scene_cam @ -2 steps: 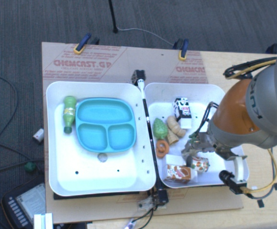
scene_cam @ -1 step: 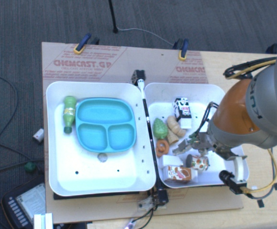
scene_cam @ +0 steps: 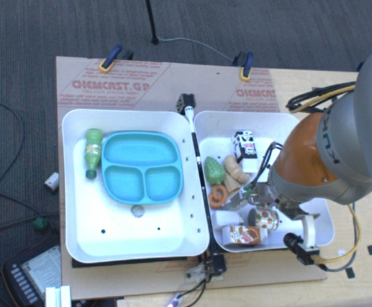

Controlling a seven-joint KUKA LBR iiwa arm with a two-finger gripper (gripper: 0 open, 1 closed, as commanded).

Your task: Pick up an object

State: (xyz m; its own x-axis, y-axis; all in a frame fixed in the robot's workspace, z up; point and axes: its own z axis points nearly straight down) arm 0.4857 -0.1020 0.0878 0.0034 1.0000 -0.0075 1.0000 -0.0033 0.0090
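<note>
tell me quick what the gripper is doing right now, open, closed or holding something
Gripper: cannot be told. It is down in the right bin among the small objects, and the wrist hides its state. Nothing is visibly held.

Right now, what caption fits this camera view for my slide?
Grey arm's tool lowered among toys in the right bin; blue tray in left bin.

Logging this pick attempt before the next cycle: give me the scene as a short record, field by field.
left bin: blue divided tray, green bottle beside it
right bin: green toy, orange ring, black-and-white carton, red-labelled can lying flat
arm: reaches in over right bin
gripper: low among the right bin's items, fingers obscured
grasp: unconfirmed
</note>
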